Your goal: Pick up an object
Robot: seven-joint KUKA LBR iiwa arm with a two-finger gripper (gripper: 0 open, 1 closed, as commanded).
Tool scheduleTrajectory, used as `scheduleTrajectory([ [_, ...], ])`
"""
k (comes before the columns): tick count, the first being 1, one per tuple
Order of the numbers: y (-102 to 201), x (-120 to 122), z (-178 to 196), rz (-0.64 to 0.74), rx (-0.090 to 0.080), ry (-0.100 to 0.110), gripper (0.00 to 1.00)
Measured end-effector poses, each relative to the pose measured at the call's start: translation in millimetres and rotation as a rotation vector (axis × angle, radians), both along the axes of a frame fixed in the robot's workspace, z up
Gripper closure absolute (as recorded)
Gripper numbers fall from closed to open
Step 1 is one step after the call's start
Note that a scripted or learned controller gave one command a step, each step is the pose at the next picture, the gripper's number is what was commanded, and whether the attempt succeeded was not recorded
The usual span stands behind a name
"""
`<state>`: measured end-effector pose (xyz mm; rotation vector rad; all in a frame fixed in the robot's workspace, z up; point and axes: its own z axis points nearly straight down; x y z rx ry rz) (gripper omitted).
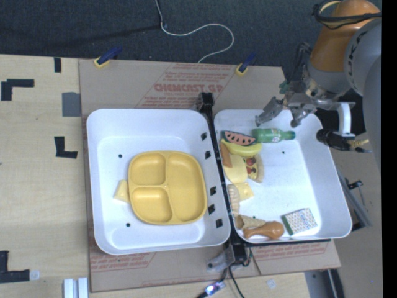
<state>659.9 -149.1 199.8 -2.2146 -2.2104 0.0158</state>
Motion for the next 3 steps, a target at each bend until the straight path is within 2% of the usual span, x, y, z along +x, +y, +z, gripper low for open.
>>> scheduleTrajectory([
  [1, 0.4, 2.7, 10.2, 0.003, -0.002, -0.014, 0.0],
  [3, 9.3, -9.4, -103.3, 0.003, -0.002, -0.014, 0.0],
])
